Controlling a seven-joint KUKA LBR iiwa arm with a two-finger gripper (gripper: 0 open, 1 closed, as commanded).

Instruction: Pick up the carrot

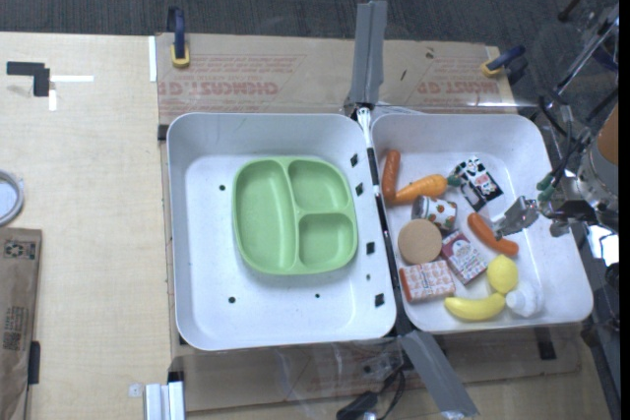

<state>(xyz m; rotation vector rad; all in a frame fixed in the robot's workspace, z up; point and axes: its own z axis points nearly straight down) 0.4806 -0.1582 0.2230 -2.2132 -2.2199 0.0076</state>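
Two-finger metal gripper hovered at right white bin's right side, fingers spread, grasping nothing; tapered orange carrot lay well apart.

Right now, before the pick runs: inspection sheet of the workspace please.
Surface: wooden bench bearing two white bins, left bin and right bin, side by side.
Job's things: carrot in the right bin, lying flat near its upper left, touched by nothing gripping it.
Clutter: green divided plate in the left bin; in the right bin a sausage, banana, lemon, round cookie, small cartons.
End effector: end effector low over the right bin's right side, apart from the carrot.
Cables: dark cables below the bins.
Surroundings: yellow clamps at the bench's back edge, dark carpet behind.
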